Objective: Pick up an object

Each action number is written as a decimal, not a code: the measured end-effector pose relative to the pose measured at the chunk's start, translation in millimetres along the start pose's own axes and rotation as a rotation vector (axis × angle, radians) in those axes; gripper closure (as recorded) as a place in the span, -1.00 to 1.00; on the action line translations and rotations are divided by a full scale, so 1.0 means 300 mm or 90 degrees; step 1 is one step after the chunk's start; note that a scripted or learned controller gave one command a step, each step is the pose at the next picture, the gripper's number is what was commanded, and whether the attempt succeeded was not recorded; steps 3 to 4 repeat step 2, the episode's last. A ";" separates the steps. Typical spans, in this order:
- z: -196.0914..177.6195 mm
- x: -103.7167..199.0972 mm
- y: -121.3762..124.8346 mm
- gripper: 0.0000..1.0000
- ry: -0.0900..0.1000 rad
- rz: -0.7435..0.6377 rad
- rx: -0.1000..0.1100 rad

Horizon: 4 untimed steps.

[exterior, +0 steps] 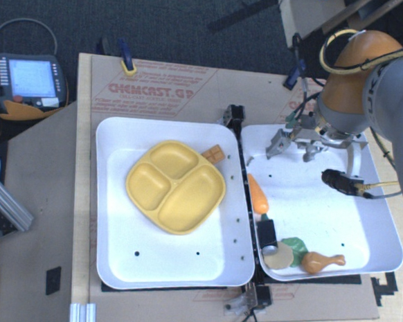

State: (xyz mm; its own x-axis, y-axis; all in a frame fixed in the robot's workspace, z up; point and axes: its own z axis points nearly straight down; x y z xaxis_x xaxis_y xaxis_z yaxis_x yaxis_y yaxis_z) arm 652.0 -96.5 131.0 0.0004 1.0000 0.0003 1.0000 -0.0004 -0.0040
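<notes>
Bright, even overhead light fills the scene. The two white bins (172,266) look slightly washed out, with soft faint shadows under the yellow plate (176,186). The arm (375,73) at upper right is mildly blurred; the focus elsewhere is fairly sharp.

right bin (363,225) middle open | carrot (257,194), toys crowd left wall | divided plate (176,186) blocks left bin (112,240)

A single fixed camera looks down from above the bench (80,203) at a slant, taking in both white bins: the left bin (108,205) and the right bin (383,234). The arm (375,73) enters from the frame's right side.
</notes>
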 end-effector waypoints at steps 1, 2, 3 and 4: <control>-0.043 0.000 0.004 1.00 -0.001 0.000 -0.003; -0.233 0.025 0.027 1.00 -0.001 -0.001 -0.006; -0.233 0.025 0.027 1.00 -0.001 -0.001 -0.006; -0.233 0.025 0.027 1.00 -0.001 -0.001 -0.006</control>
